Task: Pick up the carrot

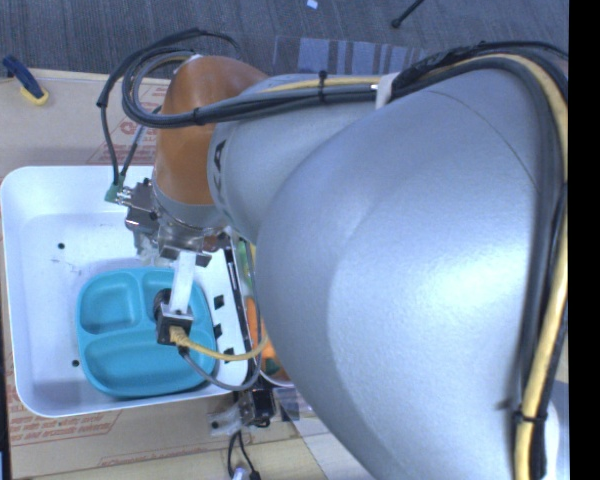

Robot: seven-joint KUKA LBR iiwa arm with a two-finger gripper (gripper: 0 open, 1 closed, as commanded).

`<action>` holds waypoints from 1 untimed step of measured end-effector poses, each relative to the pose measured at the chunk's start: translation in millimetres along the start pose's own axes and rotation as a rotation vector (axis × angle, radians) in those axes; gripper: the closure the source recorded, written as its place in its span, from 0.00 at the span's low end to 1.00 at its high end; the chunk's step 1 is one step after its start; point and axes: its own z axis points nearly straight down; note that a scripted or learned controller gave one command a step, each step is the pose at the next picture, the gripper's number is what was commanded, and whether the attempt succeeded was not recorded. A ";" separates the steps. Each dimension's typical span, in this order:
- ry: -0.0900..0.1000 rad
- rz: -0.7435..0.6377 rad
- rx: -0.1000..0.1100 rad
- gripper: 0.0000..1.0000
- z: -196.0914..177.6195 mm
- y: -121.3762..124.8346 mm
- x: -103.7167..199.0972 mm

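A thin strip of orange, which looks like the carrot [253, 320], shows at the right edge of the left bin [30, 228]. The grey arm hides most of it. My gripper [170, 246] hangs below the orange wrist band over the left bin, just above the far edge of a blue divided tray [120, 353]. It stands to the left of the orange strip and apart from it. Nothing is visibly held.
The blue tray lies in the near half of the left bin, with bare white floor behind it and to its left. The arm's bulk covers the right bin. A blue and yellow tool [25, 80] lies on the bench at the far left.
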 end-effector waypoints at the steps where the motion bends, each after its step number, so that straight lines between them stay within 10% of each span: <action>1: 0.004 0.139 0.000 1.00 -106.5 -3.3 57.8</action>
